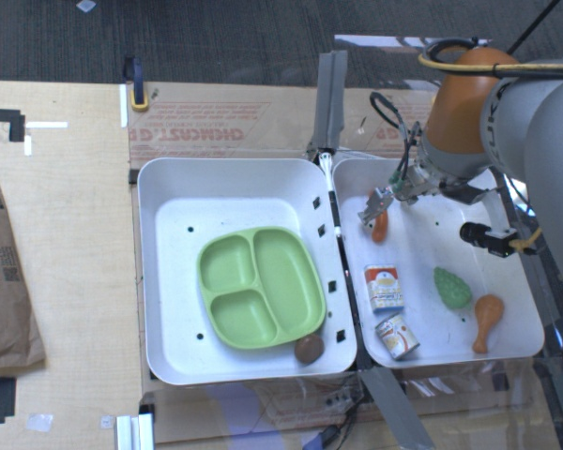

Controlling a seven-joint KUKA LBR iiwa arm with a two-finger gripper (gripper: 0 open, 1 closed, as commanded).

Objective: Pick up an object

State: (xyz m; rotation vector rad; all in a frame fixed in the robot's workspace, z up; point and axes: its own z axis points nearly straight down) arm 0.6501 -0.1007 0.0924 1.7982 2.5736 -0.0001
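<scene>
Now, left to right: green tray (261,289) in the left bin (159,251); in the right bin (516,345), the orange carrot-like piece (380,226) stands nearly upright, directly under the jaws (375,206). Grasped or free? Cannot tell.

Plastic bins, wooden table, paper and cardboard all round

Both white bins (159,251) look like smooth, slightly glossy plastic; the green divided plate (260,287) is matt plastic. The table (66,251) shows pale wood grain, with brown cardboard (225,125) behind and a creased paper bag (5,279) at left. The arm (535,120) has a smooth grey shell and a shiny orange band (464,101). The small can (396,337) carries a printed paper label.
</scene>
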